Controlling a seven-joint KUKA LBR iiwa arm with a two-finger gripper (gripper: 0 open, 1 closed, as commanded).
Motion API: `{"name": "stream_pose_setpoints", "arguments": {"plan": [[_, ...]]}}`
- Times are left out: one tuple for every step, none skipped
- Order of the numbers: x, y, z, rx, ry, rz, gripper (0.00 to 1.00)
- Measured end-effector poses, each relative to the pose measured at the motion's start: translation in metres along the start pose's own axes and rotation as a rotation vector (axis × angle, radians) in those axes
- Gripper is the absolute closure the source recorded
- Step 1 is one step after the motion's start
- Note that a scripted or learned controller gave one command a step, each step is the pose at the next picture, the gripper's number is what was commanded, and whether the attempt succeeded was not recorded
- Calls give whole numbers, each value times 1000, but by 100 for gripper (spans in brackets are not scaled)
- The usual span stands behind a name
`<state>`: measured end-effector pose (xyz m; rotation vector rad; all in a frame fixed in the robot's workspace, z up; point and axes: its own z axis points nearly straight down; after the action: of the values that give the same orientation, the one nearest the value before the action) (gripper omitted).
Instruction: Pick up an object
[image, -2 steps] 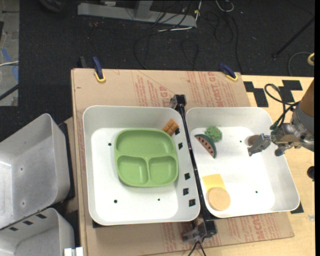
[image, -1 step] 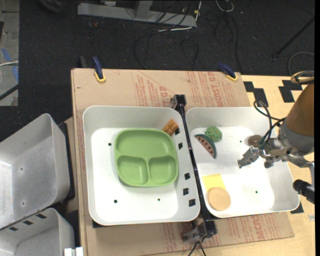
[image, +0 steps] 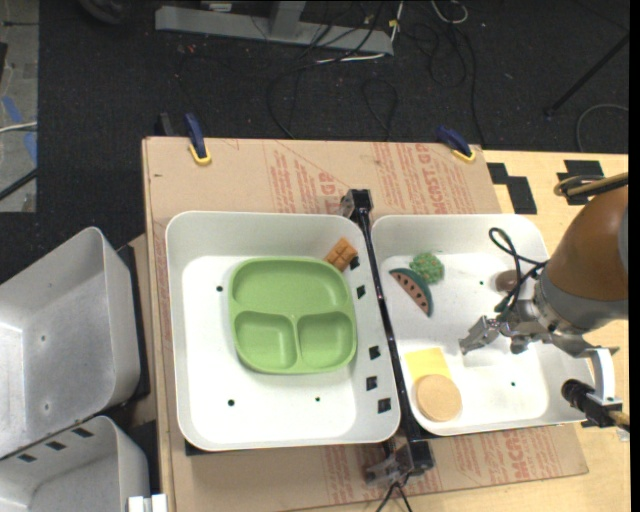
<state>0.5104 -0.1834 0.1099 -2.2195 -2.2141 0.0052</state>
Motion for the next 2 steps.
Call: {"name": "stream_pose_setpoints", "arguments": {"plan": [[1,0,19,-3,-1,0,0],[0,0,8,-7,-2,1,100]]}}
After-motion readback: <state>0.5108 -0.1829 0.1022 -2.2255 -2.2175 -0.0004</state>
